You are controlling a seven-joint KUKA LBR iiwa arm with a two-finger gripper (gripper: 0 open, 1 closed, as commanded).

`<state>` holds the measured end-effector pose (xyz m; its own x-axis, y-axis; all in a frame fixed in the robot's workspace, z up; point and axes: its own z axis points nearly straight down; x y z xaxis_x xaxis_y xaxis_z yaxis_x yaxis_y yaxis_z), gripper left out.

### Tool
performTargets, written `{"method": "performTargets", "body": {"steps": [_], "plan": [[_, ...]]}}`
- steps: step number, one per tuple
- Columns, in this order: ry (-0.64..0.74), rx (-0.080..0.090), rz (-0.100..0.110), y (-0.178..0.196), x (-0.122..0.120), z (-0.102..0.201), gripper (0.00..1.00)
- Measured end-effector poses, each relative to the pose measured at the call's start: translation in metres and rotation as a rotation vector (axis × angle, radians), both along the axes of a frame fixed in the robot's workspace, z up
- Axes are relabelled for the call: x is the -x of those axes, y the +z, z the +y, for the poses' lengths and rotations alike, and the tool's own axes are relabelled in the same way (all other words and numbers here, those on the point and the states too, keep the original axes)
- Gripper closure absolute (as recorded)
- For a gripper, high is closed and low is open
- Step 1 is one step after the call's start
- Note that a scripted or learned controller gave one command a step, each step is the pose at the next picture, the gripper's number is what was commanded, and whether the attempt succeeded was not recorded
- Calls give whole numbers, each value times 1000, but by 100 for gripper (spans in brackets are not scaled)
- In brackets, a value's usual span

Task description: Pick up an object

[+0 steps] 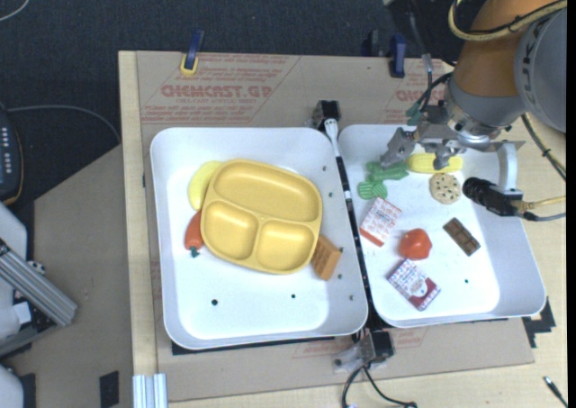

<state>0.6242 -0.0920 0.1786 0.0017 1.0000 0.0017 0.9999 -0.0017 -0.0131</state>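
My gripper (418, 154) hangs over the back of the right bin (517, 285), open, with its fingers (393, 150) spread wide. A small yellow object (427, 163) lies on the bin floor between and just under the fingertips; nothing is lifted. A green toy (373, 185) lies just left of the gripper and a round cookie (444, 186) just in front of it. Further forward lie a white and red packet (381, 221), a red tomato (415, 243), a brown chocolate bar (462, 236) and a red packet (413, 282).
The left bin (171, 289) holds a yellow divided plate (261, 215), a yellow piece (202, 182) and a red-orange pepper (193, 233) at its left side, and a brown cracker (326, 259) at its right. A ridge (351, 217) separates the bins.
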Motion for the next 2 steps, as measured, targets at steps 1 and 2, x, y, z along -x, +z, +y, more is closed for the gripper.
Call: {"method": "performTargets", "body": {"steps": [1,2], "plan": [[2,1,-14,8,-3,0,0],[1,1,-8,-35,-3,0,0]]}}
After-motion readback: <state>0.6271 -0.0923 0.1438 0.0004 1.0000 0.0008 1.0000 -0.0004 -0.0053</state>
